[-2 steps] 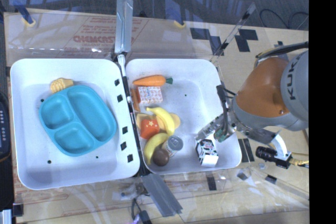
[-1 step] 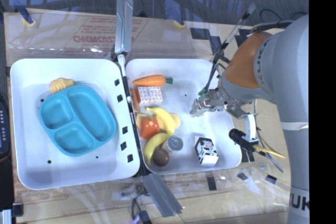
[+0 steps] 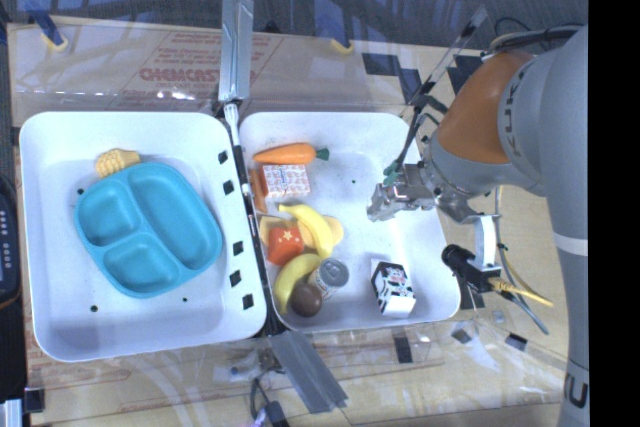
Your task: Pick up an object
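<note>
Over the right bin's (image 3: pixel 425 130) bare floor, near its right wall, my gripper (image 3: pixel 384 205) hung with nothing visibly between its fingers; whether they were spread or pressed together I could not tell from this slanted look down. Most of the pickable things crowded the bin's left wall: a carrot (image 3: pixel 288 154) toward the far-left corner, a small printed box (image 3: pixel 284 181) just below it, a yellow banana (image 3: pixel 317 225) touching a red-and-orange piece (image 3: pixel 283 238), then another banana-like fruit (image 3: pixel 291 277) with a dark round item (image 3: pixel 306 302) and a metal-topped item (image 3: pixel 333 273) near the front edge. Standing apart near the front-right corner was a black-and-white carton (image 3: pixel 393 288), the closest thing to me and, by my judgement, the cleanest target. Doing this well would have meant centring above the carton, squaring my fingers to its flat sides, and descending straight so neither finger clipped the bin wall beside it. Left of the divider (image 3: pixel 236 185), a blue sectioned plate (image 3: pixel 148 227) sat mid-floor in the other bin (image 3: pixel 40 245), a corn cob (image 3: pixel 117 160) touching its far edge.
</note>
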`<state>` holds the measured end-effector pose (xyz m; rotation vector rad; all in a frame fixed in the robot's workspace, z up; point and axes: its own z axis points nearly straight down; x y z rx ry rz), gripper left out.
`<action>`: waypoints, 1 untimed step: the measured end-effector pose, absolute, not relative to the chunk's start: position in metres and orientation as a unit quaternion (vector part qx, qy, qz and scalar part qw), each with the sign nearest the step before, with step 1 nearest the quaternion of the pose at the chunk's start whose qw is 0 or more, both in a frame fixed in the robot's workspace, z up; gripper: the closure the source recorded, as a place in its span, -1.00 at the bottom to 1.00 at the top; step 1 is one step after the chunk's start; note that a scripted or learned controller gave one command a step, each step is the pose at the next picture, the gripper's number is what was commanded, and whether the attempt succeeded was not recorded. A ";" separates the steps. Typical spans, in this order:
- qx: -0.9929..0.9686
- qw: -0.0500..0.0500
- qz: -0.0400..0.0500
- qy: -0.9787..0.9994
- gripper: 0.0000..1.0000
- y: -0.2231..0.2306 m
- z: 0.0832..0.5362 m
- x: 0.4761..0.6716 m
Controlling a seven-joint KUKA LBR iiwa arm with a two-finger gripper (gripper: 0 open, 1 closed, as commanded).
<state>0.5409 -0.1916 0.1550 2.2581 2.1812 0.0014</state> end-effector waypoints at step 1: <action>0.719 -0.001 -0.001 0.695 -1.00 -0.191 0.153 0.540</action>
